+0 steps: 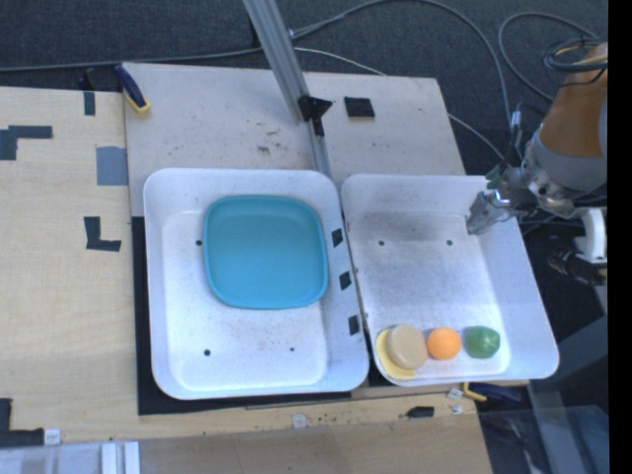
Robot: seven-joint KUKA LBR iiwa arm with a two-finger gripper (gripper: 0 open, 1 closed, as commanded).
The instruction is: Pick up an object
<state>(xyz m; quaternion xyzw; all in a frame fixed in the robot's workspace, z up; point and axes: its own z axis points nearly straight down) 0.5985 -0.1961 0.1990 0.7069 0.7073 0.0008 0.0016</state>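
Along the near edge of the right bin (pixel 434 265) lie three small objects: a tan round piece on a yellow base (pixel 402 348), an orange ball (pixel 443 344) and a green ball (pixel 481 342). A blue square plate (pixel 265 250) rests in the left bin (pixel 178 265). My gripper (pixel 481 212) hangs over the right bin's far right corner, well away from the three objects, with nothing seen between its fingers.
A grey metal pole (pixel 286 62) slants across the bench behind the bins. Cables (pixel 474 38) loop on the dark floor at the back right. A blue and yellow tool (pixel 131 89) lies at the bench's far left corner.
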